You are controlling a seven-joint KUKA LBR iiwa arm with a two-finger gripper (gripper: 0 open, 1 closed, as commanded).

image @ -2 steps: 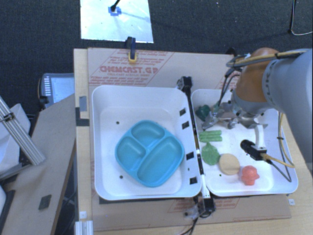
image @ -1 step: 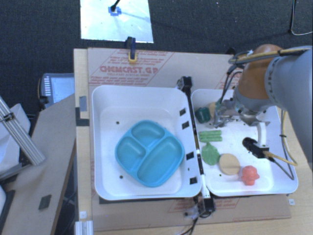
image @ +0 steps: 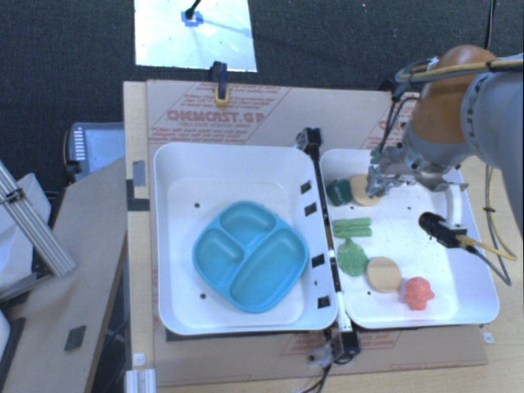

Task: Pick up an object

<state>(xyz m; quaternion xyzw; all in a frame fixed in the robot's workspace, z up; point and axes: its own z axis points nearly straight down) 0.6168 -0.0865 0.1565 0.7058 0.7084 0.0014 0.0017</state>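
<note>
Camera view, end effector (image: 378, 185) touching tan disc (image: 361, 191), finger state unclear

Dark carpet floor (image: 65, 47); pale sheet (image: 194, 23) lies on it.

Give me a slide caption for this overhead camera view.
Grey arm's gripper low over a tan disc in the right white bin; blue divided plate in the left.

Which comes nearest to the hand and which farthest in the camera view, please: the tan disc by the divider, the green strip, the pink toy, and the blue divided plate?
1. Tan disc, right beside the hand, at the right bin's back.
2. Green strip, mid-bin, by the divider.
3. Pink toy, at the right bin's front.
4. Blue divided plate, in the left bin.
</note>
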